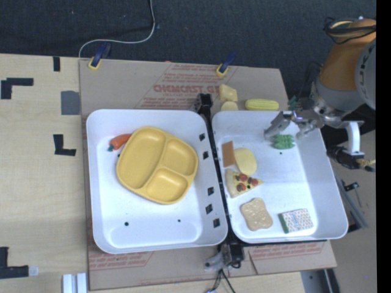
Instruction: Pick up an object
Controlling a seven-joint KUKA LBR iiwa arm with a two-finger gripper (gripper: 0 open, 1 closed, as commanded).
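Gripper [287, 127] sits at the right bin's [317, 182] 1 o'clock corner, fingers spread open above a green toy [283, 141], gripping nothing.

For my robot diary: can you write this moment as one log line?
gripper: right bin, far end | above green toy | nothing seen held

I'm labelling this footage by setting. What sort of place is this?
Likely a robot lab test bench: two white bins clamped to cardboard, toy food such as a pizza slice, and a robot arm.
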